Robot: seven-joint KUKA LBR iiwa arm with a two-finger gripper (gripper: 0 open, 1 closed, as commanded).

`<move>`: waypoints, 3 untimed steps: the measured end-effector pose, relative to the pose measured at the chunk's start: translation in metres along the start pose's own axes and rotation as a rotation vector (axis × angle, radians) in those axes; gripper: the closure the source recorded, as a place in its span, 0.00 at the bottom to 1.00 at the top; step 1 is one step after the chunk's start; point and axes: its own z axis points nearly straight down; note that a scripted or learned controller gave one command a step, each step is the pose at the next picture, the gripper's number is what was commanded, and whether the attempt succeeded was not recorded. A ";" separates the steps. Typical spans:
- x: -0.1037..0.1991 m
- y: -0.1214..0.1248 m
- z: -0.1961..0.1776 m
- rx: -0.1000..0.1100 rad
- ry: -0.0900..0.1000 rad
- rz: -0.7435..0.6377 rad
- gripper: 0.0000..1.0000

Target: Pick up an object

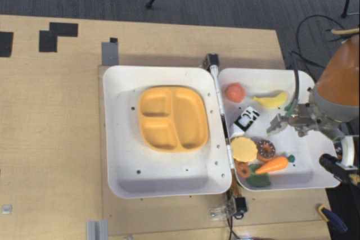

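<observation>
The claw point(279, 121) hovers in the right bin point(304, 78), fingers apart and empty: the approach step. The nearest banana point(270, 100) lies at its 11 o'clock; next, it must centre, descend and close.

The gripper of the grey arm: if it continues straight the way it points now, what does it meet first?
The gripper points toward the view's left. Probably first the small black-and-white patterned block, although height above the right white bin is unclear.
</observation>
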 end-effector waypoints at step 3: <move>0.028 -0.012 0.093 -0.028 -0.008 -0.111 0.00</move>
